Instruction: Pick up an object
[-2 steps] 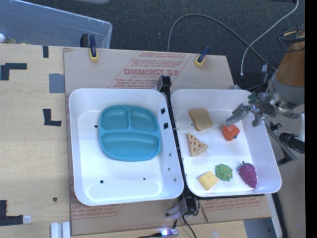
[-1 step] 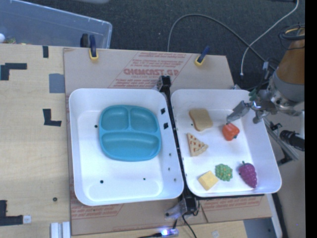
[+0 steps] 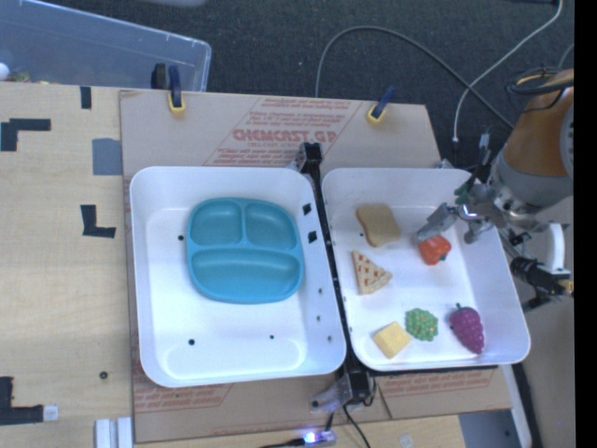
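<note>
Red toy (image 3: pixel 434 249) (perhaps a tomato) beside jaws (image 3: pixel 454 224)

From my remote station, I cannot resolve the gripper (image 3: pixel 454 219): its tips blur into grey where they meet the small red-orange object (image 3: pixel 434 248), so contact between them cannot be confirmed, and that object's upper edge is covered by the gripper. The arm (image 3: pixel 539 152) is cut off by the right edge of the picture, leaving its upper links out of sight, and the clear plastic container (image 3: pixel 103 49) at top left is cropped by the left and top edges. I cannot fully read the red printing (image 3: pixel 280 133) on the cardboard sheet (image 3: pixel 149 133) under the bins, and the worktop (image 3: pixel 47 250) runs off the left edge.
</note>
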`<state>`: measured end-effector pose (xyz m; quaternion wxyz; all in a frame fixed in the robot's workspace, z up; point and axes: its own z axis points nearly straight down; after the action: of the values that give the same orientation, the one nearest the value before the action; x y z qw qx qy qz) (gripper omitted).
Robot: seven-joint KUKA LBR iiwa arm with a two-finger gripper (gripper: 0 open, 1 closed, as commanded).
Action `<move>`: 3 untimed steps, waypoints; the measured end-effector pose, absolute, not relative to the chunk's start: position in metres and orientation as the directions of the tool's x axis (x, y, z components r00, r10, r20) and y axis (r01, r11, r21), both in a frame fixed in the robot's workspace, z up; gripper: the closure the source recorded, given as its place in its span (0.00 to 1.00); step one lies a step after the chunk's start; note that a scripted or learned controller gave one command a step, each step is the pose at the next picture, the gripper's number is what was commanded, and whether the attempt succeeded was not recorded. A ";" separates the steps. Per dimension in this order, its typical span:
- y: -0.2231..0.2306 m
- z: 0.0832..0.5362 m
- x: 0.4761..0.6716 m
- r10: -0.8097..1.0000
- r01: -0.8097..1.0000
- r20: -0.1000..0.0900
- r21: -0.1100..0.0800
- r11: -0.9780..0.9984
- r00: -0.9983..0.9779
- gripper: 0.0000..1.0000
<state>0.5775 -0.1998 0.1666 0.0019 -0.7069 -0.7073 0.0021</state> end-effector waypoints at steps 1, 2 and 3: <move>-0.195 0.113 0.566 1.000 1.000 0.001 -0.007 0.001 -0.001 0.00; -0.195 0.084 0.567 1.000 1.000 -0.002 0.000 0.001 -0.001 0.00; -0.196 0.097 0.568 1.000 1.000 -0.006 0.005 0.001 -0.001 1.00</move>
<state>0.5681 -0.1962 0.0971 -0.0039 -0.7067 -0.7075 0.0001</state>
